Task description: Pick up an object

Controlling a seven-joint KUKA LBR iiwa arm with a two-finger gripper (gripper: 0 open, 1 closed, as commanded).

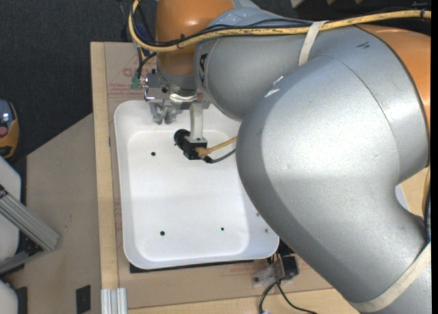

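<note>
My gripper (164, 114) hangs low over the far end of the left white bin (185, 237), close to its back wall. Grey metal of the wrist sits just under the orange band (188, 22). Beside the gripper a white post (197, 122) reaches down to a small black part (186, 143) with a tan cable (222, 147) running off to the right; it looks attached to the arm. The bin's white floor shows a few small black dots (162, 232). The arm's bulk hides the bench on the right side.
The big grey arm links (328, 169) cover the right half of the view. A wooden bench edge (102, 169) runs along the bin's left side. Yellow cables (274, 29) loop over the arm. A connector (284, 265) lies at the bin's near right corner.
</note>
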